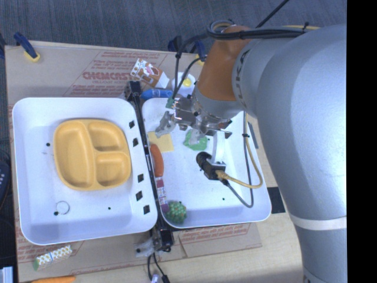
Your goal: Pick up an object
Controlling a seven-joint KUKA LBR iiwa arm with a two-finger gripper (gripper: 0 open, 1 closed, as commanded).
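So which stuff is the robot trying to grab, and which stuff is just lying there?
For the job:
hand
right bin
orange sausage-shaped toy
green ball
green piece
yellow square

Just lying about:
left bin
yellow divided plate
cardboard sheet
blue clamp

The arm (306, 117) is broad, smooth and pale grey; an orange band (217, 69) rings it above the wrist. Black cables (194, 55) loop beside that band; a yellow hose (244, 183) trails below a dark fitting (207, 164).
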